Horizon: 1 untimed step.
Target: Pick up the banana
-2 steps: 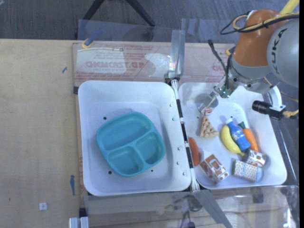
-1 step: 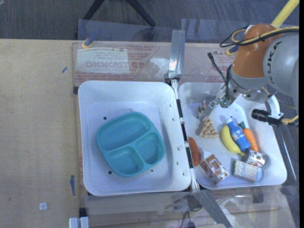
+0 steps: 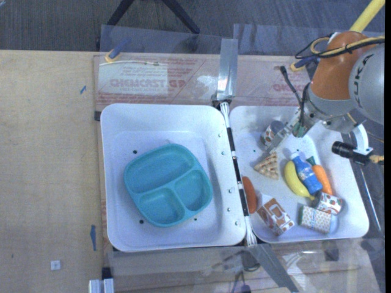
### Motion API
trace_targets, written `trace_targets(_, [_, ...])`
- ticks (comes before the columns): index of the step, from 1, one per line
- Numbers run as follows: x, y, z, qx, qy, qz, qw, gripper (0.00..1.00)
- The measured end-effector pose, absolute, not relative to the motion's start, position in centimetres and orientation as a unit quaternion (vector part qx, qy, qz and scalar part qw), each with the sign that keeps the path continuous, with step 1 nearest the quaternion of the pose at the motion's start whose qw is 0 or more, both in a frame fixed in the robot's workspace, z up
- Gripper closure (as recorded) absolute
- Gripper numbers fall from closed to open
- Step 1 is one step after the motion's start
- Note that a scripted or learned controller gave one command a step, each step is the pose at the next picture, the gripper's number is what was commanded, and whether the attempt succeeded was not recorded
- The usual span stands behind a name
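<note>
Teal plate (image 3: 168,184) in left bin; banana (image 3: 296,180) lay in right bin (image 3: 360,224) beside a blue bottle (image 3: 304,171) — probably light, smooth, best pinched mid-body. Gripper (image 3: 293,130) hovered farther back — jaws' state unclear.

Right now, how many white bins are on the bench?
2. The left bin holds a teal divided plate; the right bin holds the banana among other items.

One fixed camera looks down at a slant on the bench (image 3: 49,163), both white bins (image 3: 116,127) filling mid-frame.
</note>
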<state>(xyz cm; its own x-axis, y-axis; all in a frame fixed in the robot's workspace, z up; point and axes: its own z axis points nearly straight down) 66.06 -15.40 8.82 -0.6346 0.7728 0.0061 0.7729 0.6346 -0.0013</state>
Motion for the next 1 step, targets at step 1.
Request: trace_targets(1, [66.48, -13.49, 8.74, -0.544, -0.839, 0.0011, -0.001, 0.0])
